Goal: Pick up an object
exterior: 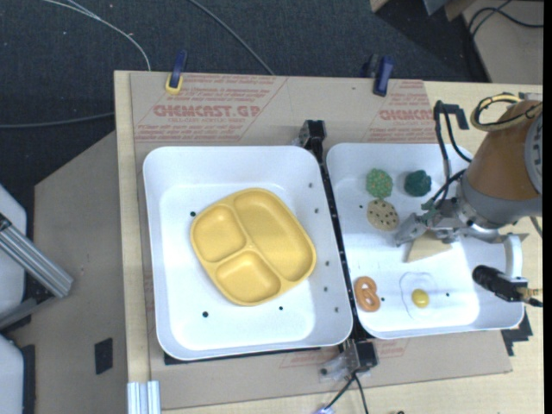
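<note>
We see the hand (420,229) low in the right bin (345,231), just beside a cookie (382,214). Can't tell whether it's open or closed. Yellow ball (420,297) sits near the pretzel (366,292), below the cookie.

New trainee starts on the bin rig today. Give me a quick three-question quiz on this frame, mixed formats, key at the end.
1. True or false: the yellow divided plate lies in the right bin.
2. Multiple choice: which item sits nearest the front edge of the right bin? A) dark green ball B) small yellow ball C) speckled cookie
3. Fill in: the pretzel lies beside the bin's ____ wall as the camera sees it.

Key
1. False; it lies in the left bin.
2. B
3. left
</note>
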{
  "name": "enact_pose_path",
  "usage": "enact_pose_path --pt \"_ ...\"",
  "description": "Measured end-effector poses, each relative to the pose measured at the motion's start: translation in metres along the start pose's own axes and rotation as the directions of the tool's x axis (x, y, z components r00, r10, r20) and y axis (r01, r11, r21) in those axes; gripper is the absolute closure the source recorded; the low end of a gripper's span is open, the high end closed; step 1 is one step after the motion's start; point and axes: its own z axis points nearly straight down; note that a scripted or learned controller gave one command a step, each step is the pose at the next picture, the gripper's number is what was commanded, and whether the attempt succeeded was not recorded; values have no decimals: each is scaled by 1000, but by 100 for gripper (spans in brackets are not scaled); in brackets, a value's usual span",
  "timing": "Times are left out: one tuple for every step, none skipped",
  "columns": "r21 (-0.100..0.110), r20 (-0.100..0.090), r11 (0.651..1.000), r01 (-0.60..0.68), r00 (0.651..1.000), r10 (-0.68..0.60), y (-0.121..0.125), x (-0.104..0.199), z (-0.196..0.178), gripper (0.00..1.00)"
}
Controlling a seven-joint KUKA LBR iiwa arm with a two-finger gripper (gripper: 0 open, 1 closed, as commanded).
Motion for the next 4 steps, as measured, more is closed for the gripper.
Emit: enact_pose_path --pt "-12 6 1000 -1 1000 1 3 -2 -14 100" --pt "-1 -2 1000 1 1000 -1 3 1 -56 100" --pt "-4 0 1000 1 1000 -1 11 -5 -103 100" --pt "-4 0 1000 2 1000 -2 21 -10 -152 100"
